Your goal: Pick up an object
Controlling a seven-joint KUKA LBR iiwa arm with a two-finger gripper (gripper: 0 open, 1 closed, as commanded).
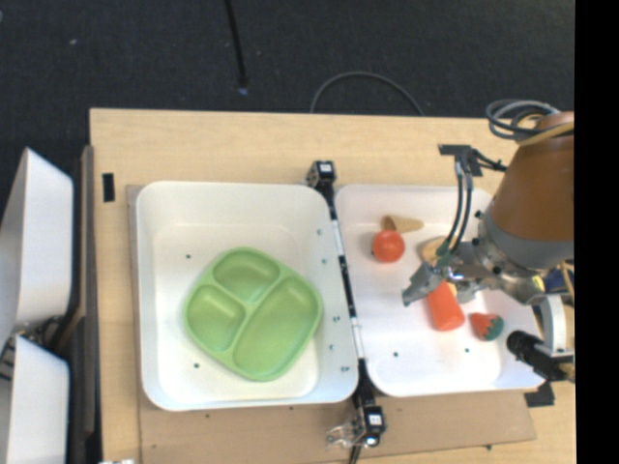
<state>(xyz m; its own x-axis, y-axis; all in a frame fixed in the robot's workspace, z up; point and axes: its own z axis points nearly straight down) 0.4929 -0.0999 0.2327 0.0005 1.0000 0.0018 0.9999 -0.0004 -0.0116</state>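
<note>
Bench: light wood, two white bins side by side.

Left bin: holds a green divided plate with three compartments, lying flat, slightly toward the near side of the bin. Nothing rests in its compartments.

Right bin: several small items.
- Red ball, toward the far left of this bin.
- Tan cone, just beyond the ball, nearly touching it, its point toward the right.
- Orange cylinder, mid-bin, tilted, its top end under the gripper.
- Small red-and-green piece, just right of the cylinder; too small to identify, possibly a toy strawberry.
- A yellowish item shows behind the gripper, mostly hidden.

Arm: enters from the right, orange band over a grey wrist, hanging over the right half of the right bin. Cables run down from it toward the tool.

Gripper: low over the bin, directly at the upper end of the orange cylinder. One grey finger sticks out left of the cylinder, apart from it. The other finger is masked by the wrist and the cylinder top, so I cannot tell whether the gripper is spread or closed, nor whether the cylinder is between the fingers. The cylinder looks to be lying on the bin floor.
</note>
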